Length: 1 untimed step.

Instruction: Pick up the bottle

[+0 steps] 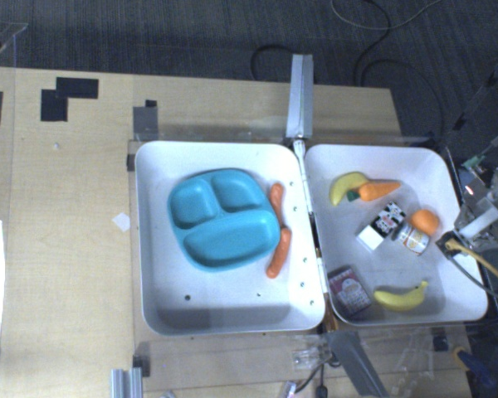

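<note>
The bottle [383,225] is small, with a black-and-white label and a white cap. It lies on its side in the middle of the right bin [448,177]. Just to its right lie an orange ball [426,220] and a small pale jar-like item [413,240]. My gripper [475,226] sits at the right bin's right rim, partly cut off by the view's edge. It is roughly a hand's width right of the bottle and holds nothing that I can see.
The right bin also holds a yellow-green banana [346,186] and a carrot [377,191] at the back, and a yellow banana [401,296] and a dark packet [348,288] at the front. The left bin [162,305] has a blue divided plate [220,218] and two orange sausages [278,240].
</note>
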Tool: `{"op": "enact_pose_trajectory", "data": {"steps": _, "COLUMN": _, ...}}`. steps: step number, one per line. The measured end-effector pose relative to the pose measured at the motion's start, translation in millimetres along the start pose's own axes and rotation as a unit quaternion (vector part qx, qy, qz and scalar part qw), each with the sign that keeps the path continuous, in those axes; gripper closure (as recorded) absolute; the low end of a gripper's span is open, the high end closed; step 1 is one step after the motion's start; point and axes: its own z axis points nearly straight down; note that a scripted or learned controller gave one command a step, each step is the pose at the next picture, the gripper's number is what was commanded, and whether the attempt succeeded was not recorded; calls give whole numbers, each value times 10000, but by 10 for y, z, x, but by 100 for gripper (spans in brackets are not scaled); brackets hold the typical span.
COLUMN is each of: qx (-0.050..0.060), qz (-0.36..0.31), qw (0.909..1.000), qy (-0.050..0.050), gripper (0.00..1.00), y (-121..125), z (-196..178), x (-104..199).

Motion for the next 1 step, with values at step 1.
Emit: {"op": "enact_pose_trajectory", "data": {"steps": 1, "qx": 13, "qz": 1365, "qw": 9906, "qy": -11, "gripper": 100, "y": 41, "z": 311, "x": -132}}
